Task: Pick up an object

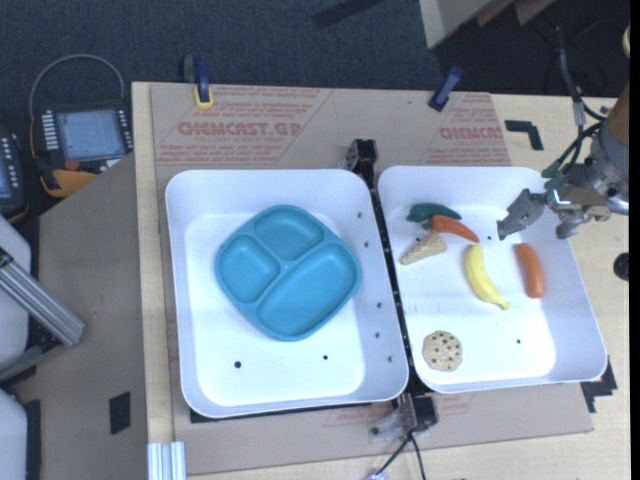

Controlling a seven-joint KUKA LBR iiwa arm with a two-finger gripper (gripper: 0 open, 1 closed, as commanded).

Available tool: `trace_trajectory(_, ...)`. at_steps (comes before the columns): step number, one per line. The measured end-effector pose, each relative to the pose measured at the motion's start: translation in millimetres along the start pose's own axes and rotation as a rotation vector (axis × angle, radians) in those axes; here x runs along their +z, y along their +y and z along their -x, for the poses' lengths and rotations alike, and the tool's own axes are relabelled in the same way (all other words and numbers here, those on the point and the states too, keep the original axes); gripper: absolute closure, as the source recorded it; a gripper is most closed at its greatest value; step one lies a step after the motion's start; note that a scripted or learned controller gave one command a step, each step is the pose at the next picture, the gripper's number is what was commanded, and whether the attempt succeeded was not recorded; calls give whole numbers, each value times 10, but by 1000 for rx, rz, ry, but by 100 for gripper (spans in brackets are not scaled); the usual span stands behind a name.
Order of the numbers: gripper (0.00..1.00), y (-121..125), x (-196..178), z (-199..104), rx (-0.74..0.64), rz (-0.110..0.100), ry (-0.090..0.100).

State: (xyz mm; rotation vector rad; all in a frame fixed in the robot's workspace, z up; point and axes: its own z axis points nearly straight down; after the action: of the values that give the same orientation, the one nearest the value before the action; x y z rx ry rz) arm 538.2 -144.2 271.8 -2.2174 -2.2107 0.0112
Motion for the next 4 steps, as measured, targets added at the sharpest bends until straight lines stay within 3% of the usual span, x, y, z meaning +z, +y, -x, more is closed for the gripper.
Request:
trace_trajectory(1,0,20,-61,-4,-3,12,-2)
trace_trajectory(4,0,55,1255,-71,-3,6,0)
